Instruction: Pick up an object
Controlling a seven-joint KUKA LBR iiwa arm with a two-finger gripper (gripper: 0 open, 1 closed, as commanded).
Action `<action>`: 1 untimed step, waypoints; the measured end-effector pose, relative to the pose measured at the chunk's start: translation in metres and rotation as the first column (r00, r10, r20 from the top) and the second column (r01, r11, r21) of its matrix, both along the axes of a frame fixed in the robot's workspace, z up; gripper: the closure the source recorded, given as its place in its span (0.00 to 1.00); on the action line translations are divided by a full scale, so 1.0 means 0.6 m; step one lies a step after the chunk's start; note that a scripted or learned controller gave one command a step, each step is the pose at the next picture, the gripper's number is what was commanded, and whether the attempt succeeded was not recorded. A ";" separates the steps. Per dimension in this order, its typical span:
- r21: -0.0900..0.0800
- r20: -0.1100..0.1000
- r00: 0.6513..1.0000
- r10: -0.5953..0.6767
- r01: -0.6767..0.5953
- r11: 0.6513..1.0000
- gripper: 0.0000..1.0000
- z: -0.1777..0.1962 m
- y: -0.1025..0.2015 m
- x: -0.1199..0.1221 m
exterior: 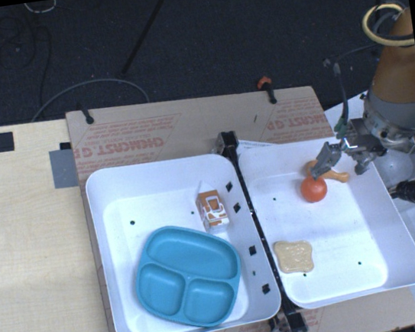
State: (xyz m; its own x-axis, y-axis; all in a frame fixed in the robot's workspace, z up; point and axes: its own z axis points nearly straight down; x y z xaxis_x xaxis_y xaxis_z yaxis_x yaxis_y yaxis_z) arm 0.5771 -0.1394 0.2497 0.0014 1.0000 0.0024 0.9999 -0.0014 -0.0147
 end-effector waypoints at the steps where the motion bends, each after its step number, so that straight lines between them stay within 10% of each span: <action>1: -0.002 0.012 1.000 0.002 -0.002 1.000 0.00 0.011 0.000 0.004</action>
